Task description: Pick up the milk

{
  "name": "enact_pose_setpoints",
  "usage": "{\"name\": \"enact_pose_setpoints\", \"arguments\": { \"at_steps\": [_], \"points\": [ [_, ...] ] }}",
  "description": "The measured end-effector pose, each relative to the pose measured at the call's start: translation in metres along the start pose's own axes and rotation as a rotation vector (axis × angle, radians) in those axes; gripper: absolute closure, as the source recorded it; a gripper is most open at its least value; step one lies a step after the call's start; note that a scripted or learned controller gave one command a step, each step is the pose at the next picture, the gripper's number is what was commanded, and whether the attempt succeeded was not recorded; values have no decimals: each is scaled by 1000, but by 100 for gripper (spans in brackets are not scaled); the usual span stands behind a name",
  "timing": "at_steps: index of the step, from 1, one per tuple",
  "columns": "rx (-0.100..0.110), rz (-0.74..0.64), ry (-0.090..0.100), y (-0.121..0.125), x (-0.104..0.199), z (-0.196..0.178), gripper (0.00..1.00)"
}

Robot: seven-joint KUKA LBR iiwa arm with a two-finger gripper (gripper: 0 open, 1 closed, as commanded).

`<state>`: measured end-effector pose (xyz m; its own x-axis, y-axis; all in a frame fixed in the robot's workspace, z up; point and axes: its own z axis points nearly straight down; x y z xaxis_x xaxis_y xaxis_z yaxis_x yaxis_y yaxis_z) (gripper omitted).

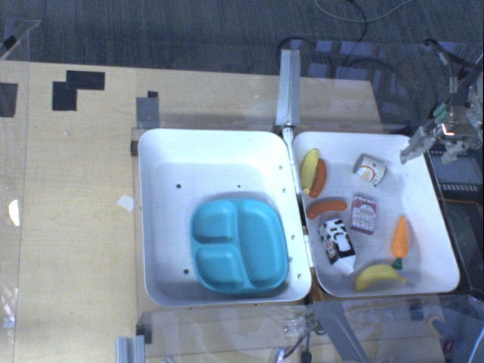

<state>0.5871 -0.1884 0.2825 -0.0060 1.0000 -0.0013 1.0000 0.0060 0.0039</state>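
Even, diffuse overhead light falls across the bench, with a cool bluish cast. The two white bins, left and right, read bright without blowing out. Soft, faint shadows sit under the blue tray and along the bin walls. A small glare patch marks the far left edge. Detail is slightly soft and grainy throughout.
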Motion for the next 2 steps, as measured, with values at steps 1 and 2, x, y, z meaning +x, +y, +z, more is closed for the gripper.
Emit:
{"name": "enact_pose_setpoints", "arguments": {
  "at_steps": [1, 2],
  "points": [
    [-2, -214, 0, 0, -6, 28, 0],
    [-4, -365, -2, 15, 4, -3, 0]
  ]
}}
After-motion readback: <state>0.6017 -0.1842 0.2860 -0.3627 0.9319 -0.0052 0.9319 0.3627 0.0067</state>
